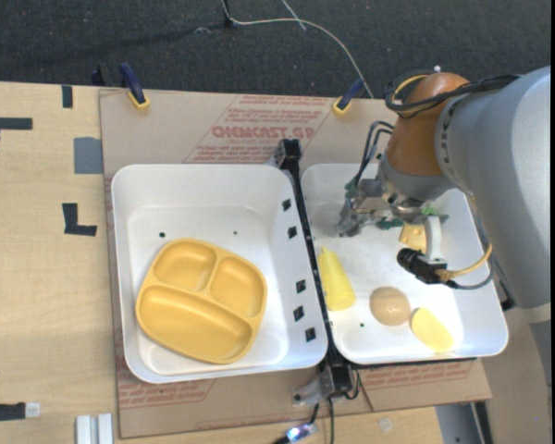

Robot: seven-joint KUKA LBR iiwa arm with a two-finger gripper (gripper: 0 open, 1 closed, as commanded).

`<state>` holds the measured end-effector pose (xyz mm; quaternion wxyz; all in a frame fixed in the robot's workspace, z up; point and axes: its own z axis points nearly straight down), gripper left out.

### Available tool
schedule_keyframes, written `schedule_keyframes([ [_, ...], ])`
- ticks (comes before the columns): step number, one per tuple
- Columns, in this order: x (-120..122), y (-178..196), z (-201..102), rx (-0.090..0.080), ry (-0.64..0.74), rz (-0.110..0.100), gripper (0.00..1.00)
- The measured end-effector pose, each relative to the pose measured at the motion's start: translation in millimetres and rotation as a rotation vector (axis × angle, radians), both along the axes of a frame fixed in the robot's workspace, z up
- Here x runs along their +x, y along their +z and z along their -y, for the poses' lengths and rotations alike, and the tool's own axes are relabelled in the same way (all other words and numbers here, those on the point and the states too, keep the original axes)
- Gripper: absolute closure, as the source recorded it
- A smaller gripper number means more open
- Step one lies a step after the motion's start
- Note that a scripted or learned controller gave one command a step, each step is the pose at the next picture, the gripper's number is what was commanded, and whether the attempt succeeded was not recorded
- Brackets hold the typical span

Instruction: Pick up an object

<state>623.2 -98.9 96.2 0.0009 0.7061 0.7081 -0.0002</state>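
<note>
The right bin [462, 345] holds a yellow banana-like piece [335, 280] along its left wall, a tan round object [389, 305] and a yellow lemon-like object [431, 329] near the front. A small yellow and white object [420, 236] lies just under the wrist at the right. My gripper [354, 218] hangs low over the bin's back left part, above and right of the banana piece's tip. Nothing shows between the gripper and the bin floor.
The left bin [134, 188] holds a yellow divided plate [201, 299]. A black divider [301, 248] runs between the bins. The grey arm [509, 174] and its orange band [421, 123] cover the right bin's back right. Clamps [134, 88] hold the cardboard base.
</note>
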Motion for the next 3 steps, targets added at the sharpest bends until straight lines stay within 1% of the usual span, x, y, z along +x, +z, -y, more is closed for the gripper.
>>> schedule_keyframes([
  [1,0.5,62.8,0.5,0.001,-0.001,0.002,1.00],
  [3,-3.6,151.7,9.3,0.001,-0.002,0.003,1.00],
])
